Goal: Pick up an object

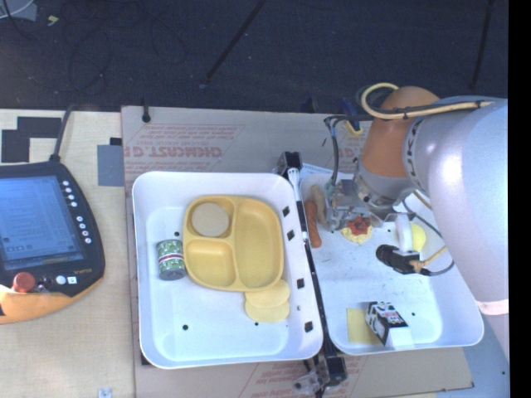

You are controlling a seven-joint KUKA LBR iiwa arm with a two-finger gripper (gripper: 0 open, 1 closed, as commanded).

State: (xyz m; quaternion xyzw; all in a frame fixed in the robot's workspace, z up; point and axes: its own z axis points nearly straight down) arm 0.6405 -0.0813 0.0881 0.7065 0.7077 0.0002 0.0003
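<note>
The gripper (342, 215) hangs low in the right bin (465, 326), near a small red and yellow toy (358, 229). Whether it grips anything, I cannot tell. The reaching step seems in hand; next comes a firm close and lift

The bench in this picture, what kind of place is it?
Probably a robotics lab test bench: a grey arm reaches over two white bins of toy-like items, with a handheld control pendant beside them.

The grey arm (465, 197) runs off the right edge, and its bulk covers the upper right corner of the right bin (415, 338). Against that bin's upper end, the gripper (342, 214) is a dark tangle of cables, its fingertips too blurred to read. A small red and yellow object (358, 228) just beside it is partly covered and cannot be identified. At the left edge, the teach pendant (41, 230) is cut off.
</note>
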